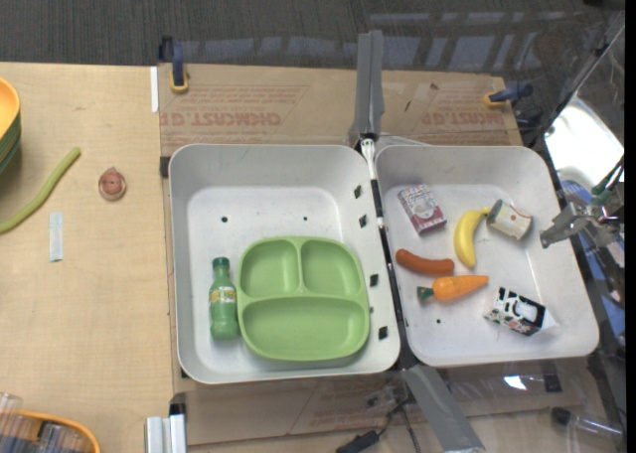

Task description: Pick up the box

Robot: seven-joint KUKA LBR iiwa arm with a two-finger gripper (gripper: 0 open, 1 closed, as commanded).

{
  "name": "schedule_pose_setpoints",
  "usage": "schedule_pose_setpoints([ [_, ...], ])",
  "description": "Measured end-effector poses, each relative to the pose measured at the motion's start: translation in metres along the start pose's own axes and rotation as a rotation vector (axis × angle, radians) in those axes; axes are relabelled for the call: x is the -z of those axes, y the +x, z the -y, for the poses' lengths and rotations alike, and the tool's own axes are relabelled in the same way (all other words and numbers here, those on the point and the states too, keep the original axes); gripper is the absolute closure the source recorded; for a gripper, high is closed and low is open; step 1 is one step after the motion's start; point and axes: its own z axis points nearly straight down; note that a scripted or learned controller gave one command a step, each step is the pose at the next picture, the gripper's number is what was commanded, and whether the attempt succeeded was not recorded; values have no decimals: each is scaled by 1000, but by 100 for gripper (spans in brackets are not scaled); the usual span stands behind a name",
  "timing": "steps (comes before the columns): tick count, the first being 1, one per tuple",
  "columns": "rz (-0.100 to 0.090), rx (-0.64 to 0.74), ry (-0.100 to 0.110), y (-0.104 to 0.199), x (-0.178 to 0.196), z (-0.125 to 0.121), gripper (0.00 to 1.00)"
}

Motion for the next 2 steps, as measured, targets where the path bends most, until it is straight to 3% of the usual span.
schedule_pose_setpoints([
  [1, 1, -37, 0, 125, -60, -4, 0],
  [2, 1, 3, 0, 131, -59, -58, 0],
])
